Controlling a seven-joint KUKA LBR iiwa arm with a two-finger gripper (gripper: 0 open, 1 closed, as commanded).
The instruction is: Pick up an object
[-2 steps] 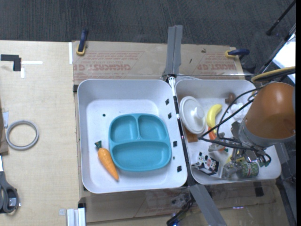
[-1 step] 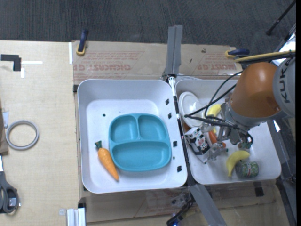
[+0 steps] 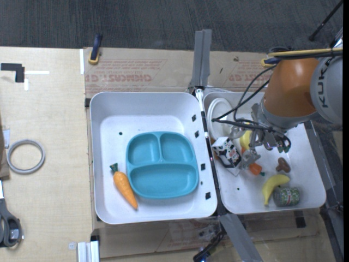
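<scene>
the arm [image 3: 297, 89] reaches in from the right and hangs over the right bin [image 3: 311, 192]. the gripper [image 3: 252, 156] is low in that bin, in the middle of a little pile of toys. the jaws are hard to see from above, so it cannot be told if they are spread or pinching anything.

just left of the gripper lies a black and white toy [image 3: 226, 152], maybe a cow. a small orange thing [image 3: 255, 169] sits right under the gripper tip, touching it or very close. a yellow thing [image 3: 245, 140] peeks out just behind the gripper. nearer the front are a banana [image 3: 271, 185] and a green can [image 3: 287, 196], side by side and touching. a brown bit [image 3: 282, 164] lies to the right of the gripper. any of these could be the thing to pick up.

the left bin [image 3: 103, 146] holds a blue tray [image 3: 162, 165] and a carrot [image 3: 125, 189] beside it, well away from the gripper.

what could go wrong: the toys near the gripper are packed close. the jaws may close on two at once, or push the cow toy away and catch nothing. the orange thing is small and round, so it could pop out and roll. the cables [image 3: 234, 113] hanging by the wrist could snag on the bin wall when the arm lifts. if the gripper comes down a bit off, it may just bump the bin floor.
</scene>
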